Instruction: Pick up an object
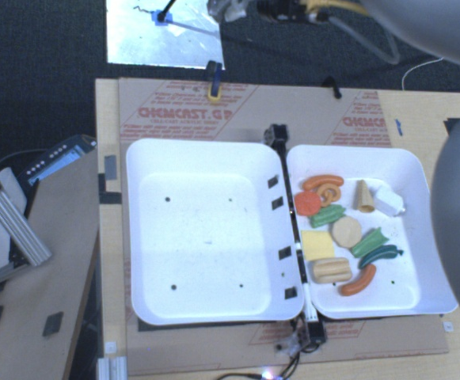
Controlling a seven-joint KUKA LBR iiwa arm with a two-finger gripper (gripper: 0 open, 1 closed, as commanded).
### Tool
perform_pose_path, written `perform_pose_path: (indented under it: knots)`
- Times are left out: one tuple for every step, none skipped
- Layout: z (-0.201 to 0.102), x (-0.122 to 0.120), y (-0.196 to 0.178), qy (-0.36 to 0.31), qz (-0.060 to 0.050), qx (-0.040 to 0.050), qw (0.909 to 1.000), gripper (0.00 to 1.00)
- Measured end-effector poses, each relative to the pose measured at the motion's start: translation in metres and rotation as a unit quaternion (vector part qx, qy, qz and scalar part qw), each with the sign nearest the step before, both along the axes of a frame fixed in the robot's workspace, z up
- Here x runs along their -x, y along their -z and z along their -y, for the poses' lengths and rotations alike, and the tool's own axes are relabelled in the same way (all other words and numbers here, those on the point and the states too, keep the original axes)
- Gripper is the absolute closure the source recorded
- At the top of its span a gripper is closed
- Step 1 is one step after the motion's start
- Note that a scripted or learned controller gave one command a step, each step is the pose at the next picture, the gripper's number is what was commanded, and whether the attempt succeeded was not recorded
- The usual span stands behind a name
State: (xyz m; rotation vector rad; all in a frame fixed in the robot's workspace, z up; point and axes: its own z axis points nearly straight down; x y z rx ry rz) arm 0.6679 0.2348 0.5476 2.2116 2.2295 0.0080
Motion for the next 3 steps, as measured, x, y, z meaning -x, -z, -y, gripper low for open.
perform_pose_path:
  knots:
    - [0.000, 0.000, -0.011, -0.002, 0.001, -0.0003, 1.0000, 1.00]
    - [-0.001, 0.000, -0.022, -0.004, 0.001, -0.0006, 1.0000, 1.00]
    - [0.008, 0.000, 0.160, 0.004, -0.008, 0.0038, 0.9999, 1.00]
